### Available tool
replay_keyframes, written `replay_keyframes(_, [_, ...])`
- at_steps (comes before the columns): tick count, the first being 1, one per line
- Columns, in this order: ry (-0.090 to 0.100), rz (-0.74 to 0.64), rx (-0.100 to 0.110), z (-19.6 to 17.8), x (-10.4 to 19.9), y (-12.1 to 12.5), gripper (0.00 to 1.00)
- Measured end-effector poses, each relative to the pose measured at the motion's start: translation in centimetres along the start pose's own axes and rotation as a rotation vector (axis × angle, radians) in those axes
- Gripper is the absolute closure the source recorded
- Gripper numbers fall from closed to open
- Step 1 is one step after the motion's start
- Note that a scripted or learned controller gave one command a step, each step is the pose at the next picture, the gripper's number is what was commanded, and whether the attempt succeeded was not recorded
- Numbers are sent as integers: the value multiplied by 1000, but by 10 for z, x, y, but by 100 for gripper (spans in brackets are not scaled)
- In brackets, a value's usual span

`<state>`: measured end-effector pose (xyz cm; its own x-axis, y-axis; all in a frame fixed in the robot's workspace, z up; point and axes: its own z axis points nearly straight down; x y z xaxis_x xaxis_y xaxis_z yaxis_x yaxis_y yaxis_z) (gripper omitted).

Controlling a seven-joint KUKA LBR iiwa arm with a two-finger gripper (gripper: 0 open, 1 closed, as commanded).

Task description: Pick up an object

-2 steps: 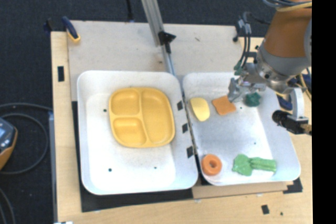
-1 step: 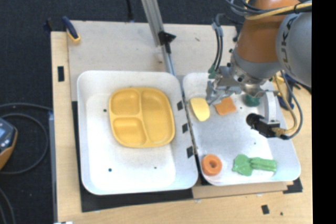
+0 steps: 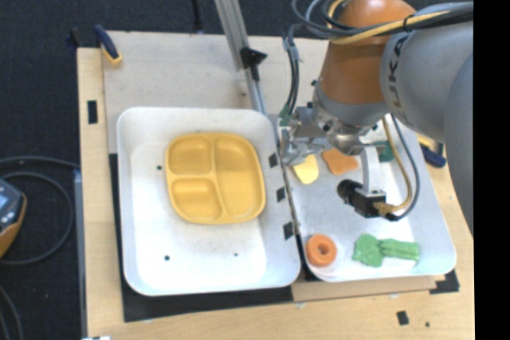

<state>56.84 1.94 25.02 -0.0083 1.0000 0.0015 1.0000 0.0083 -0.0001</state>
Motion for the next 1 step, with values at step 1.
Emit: replay_keyframes(1, [-1,1,-1,0,47,1,100])
